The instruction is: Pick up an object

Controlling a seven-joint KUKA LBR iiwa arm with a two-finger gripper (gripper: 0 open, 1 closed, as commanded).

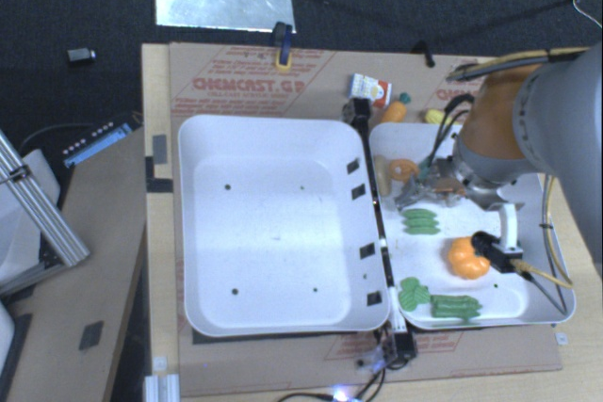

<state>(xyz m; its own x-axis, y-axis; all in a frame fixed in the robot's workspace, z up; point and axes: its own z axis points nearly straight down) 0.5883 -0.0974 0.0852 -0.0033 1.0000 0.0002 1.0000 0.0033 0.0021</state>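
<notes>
The right bin (537, 301) holds several small items. An orange ring (403, 169) lies near its back left corner. A green pea pod (421, 221) lies in the middle, and an orange fruit (464, 259) sits to its right. A green leaf (412, 294) and a green bean bundle (455, 304) lie by the front wall. My gripper (413, 193) reaches in from the right and hangs low between the ring and the pea pod, just above the pod. Nothing shows in its grasp.
The left bin (203, 136) stands beside the right one, with black clips (363, 193) along the shared wall. Behind the right bin lie a white and red bottle (368, 89), a small carrot (394, 111) and a yellow piece (433, 118). The grey arm (537, 122) covers the right bin's back right.
</notes>
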